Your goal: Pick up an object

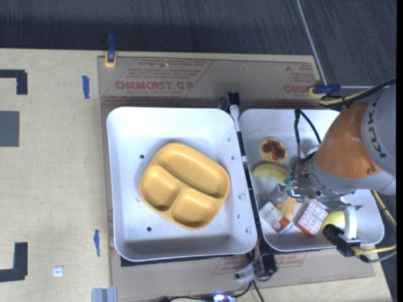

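A wooden bench seen from above holds two shallow white bins side by side. The left bin contains a yellow plastic tray with three compartments, lying at a tilt near the middle of the bin. The right bin holds a cluster of small objects. Near its far side lies a small round pizza toy. Just below that is a yellow banana-like piece. Toward the near edge sit a small white and red packet, a red and white carton and a yellow-green ball beside it. The grey arm with its orange band reaches in from the right, over the right bin. Its hand is low among the objects, between the banana-like piece and the carton. It cannot be told whether the hand is apart or together, or whether it grips anything.
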